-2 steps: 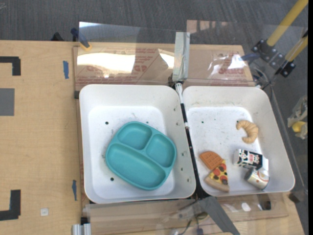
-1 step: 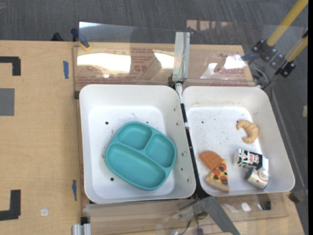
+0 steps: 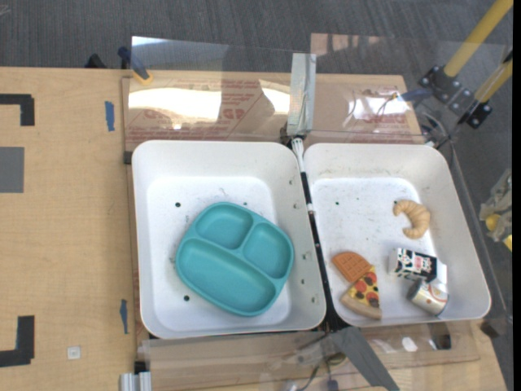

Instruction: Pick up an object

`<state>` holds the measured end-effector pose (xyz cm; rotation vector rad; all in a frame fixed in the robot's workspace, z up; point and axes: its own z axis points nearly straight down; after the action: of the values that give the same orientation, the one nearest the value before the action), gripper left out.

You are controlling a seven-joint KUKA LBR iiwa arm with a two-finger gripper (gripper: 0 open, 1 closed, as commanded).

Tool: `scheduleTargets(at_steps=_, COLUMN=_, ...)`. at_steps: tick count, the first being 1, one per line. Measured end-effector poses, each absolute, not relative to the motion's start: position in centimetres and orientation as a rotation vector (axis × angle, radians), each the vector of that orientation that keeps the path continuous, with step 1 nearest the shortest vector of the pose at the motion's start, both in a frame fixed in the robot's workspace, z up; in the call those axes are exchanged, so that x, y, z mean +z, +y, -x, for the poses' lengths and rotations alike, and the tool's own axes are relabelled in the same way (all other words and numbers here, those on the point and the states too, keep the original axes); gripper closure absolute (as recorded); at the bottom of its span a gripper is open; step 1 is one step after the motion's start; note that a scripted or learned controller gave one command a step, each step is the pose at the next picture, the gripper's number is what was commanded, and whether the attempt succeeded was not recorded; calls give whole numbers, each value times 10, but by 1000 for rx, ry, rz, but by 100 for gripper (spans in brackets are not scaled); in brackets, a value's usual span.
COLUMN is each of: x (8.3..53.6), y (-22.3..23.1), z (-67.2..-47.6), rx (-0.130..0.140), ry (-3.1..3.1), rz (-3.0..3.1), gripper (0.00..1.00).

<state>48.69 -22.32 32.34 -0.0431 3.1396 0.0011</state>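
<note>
Four small things lie in the right bin (image 3: pixel 456 187): a croissant (image 3: pixel 413 217) toward the far right, a pizza slice (image 3: pixel 359 285), a carton (image 3: pixel 415 263) and a can (image 3: pixel 429 296) along the near side. Reaching from the right, the arm would probably meet the can and carton first; the jaws' state cannot be told.

1. The one camera is fixed above the bench (image 3: pixel 57 218) and looks down on it at a slant.
2. It stands far enough back to take in both white bins whole: the left bin (image 3: pixel 155 169) sits mid-frame and the right bin (image 3: pixel 456 210) beside it.
3. Grey floor (image 3: pixel 244 6) shows along the top, beyond the bench's far edge.
</note>
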Motion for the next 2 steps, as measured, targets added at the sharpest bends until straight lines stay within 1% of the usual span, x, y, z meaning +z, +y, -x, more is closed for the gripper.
scheduleTargets(at_steps=1, x=247, y=-223, z=-489, rx=4, ry=3142, rz=40, gripper=100)
scheduleTargets(at_steps=2, x=336, y=-224, z=-488, rx=-7, ry=3127, rz=-115, gripper=100)
